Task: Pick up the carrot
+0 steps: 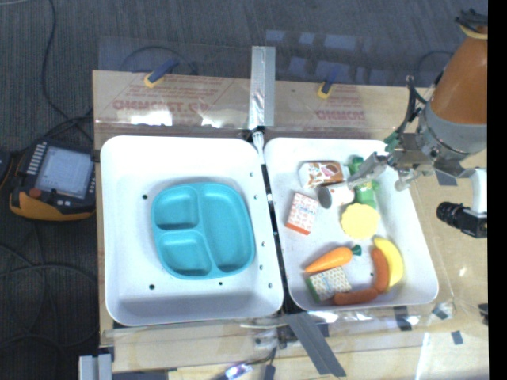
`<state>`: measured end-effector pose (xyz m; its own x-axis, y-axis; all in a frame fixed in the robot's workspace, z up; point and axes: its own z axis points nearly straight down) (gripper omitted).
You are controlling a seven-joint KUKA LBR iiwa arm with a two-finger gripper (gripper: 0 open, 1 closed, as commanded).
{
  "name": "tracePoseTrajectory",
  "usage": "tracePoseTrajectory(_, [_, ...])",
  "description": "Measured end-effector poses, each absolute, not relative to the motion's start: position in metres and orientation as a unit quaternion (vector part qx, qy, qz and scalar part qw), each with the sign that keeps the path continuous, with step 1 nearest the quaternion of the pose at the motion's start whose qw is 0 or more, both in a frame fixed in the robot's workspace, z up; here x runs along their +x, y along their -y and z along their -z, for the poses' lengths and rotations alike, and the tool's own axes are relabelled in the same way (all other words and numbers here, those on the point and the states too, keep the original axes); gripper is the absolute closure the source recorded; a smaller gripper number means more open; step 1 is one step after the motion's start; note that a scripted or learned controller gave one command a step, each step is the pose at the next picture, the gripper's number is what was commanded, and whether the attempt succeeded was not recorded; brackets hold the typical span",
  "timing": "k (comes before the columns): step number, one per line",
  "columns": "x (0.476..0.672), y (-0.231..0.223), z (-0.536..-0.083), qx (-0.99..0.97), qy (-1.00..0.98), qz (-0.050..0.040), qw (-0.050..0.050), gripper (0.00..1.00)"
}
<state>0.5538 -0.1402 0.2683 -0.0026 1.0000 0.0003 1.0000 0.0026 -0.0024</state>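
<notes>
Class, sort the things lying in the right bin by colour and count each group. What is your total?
Orange: 1, the carrot
Yellow: 2, the banana and the round disc
Printed packs: 3
Reddish-brown: 1, the sausage
Total: 7

Setting: robotics lab. Evidence: wooden worktop [348, 105] on grey carpet [198, 10]; two white bins [119, 212] taped side by side; teach pendant [54, 182] at left; loose cables [32, 6] on floor.

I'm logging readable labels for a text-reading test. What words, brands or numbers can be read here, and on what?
Red lettering on the cardboard sheet: mirrored, too blurred to read.
Print on the small pink-and-white box: too small.
Handheld pendant screen: unreadable.
</notes>
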Motion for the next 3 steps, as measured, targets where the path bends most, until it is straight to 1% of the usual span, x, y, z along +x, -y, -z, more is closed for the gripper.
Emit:
tracePoseTrajectory(1, [0.493, 0.105, -0.209, -0.608, 0.794, -0.0002, 0.001, 0.0])
tracePoseTrajectory(2, [0.488, 0.123, -0.09, -0.564, 0.826, 0.0029, -0.006, 0.0])
tracePoseTrajectory(3, [0.484, 0.081, -0.183, -0.645, 0.764, -0.0008, 0.001, 0.0])
